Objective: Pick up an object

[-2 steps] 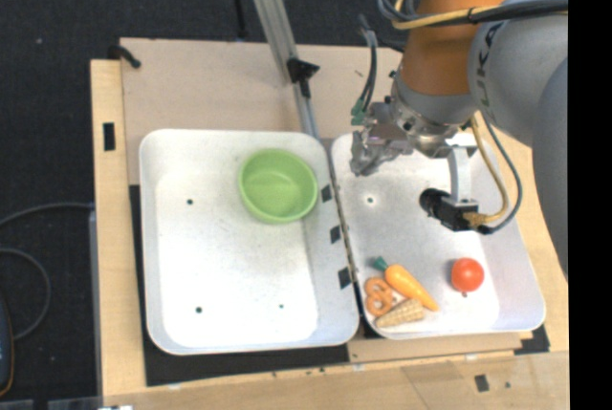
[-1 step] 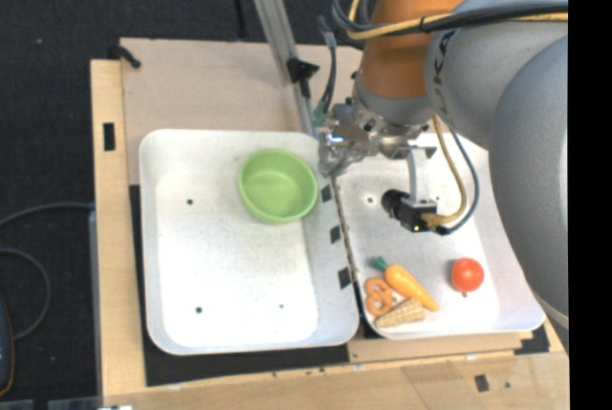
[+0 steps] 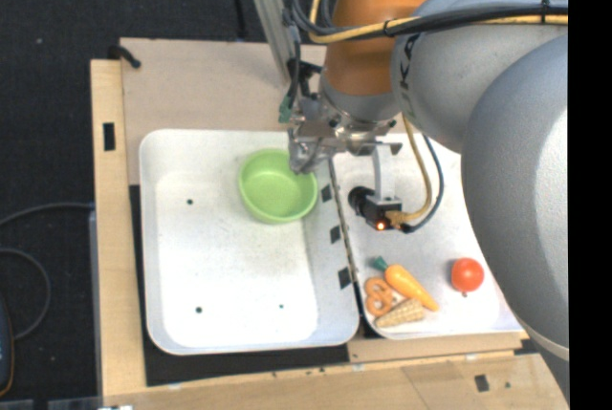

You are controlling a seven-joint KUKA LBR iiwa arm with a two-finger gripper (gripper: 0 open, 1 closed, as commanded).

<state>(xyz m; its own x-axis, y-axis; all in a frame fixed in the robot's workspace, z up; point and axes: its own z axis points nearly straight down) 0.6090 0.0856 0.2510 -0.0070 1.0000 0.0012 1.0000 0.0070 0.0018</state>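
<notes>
In the left bin (image 3: 172,303), one green bowl (image 3: 277,188); right, one carrot (image 3: 409,284), one tomato (image 3: 467,275); tool (image 3: 304,153) state unclear.

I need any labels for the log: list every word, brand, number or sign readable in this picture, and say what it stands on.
No text can be read in this view.
The round light-green plastic bowl in the left shallow white bin is plain.
The small red tomato, the orange toy carrot and the right white bin carry no lettering.
The grey arm's orange band shows no marking.
</notes>
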